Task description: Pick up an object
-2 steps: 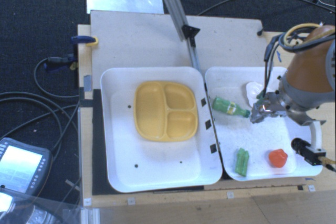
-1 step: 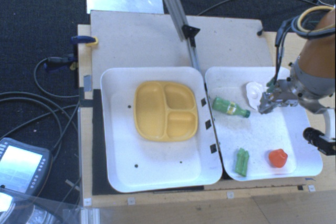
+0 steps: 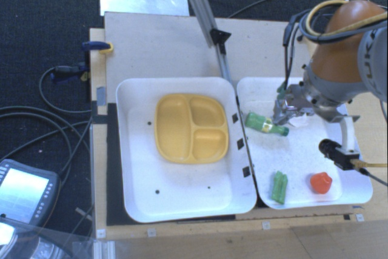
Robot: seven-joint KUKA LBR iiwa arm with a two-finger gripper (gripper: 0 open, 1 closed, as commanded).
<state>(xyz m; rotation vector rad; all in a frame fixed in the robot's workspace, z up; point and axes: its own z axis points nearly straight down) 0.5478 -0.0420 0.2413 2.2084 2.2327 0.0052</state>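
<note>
Two white bins sit side by side on a pale bench [image 3: 163, 45]: the left bin [image 3: 139, 191] bears a yellow divided tray [image 3: 191, 128], the right bin [image 3: 267, 94] the arm's work. Judging by its pose, the gripper [image 3: 280, 115] is reaching; whether it grips anything I cannot tell. Just beside it lies a green bottle [image 3: 265, 125], on its side. Next comes a firm grip, then a lift.
</note>
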